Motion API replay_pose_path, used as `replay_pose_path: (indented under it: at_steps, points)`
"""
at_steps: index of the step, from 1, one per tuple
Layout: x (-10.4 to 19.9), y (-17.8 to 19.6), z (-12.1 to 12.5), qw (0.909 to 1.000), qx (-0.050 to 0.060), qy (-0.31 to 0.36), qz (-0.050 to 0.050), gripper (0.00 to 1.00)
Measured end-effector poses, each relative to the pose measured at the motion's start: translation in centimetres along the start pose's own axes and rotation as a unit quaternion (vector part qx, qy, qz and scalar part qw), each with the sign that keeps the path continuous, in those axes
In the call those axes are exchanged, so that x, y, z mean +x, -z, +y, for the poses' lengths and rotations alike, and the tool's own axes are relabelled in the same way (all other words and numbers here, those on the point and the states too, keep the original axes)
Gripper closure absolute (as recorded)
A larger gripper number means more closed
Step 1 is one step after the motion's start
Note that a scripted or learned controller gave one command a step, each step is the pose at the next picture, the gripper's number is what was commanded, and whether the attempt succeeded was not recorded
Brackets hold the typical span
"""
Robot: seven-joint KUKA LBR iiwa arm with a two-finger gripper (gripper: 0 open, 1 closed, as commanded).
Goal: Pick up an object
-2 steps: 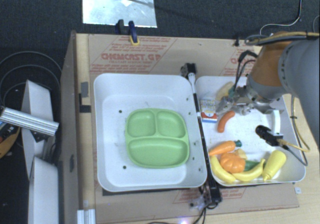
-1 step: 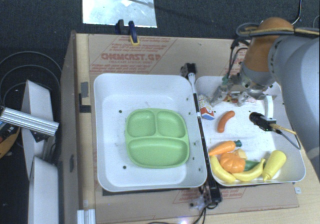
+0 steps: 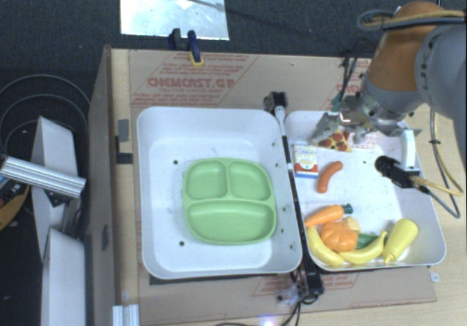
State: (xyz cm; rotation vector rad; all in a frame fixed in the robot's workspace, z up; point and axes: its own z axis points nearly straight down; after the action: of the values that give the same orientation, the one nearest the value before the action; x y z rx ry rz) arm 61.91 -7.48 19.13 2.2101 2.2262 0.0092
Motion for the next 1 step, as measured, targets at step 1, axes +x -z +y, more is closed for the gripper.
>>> replay_pose_path:
  at_steps: [1]
  points:
    - [-1.87,-10.69,-0.51,1.0000,0.000,-0.004,0.003,0.00]
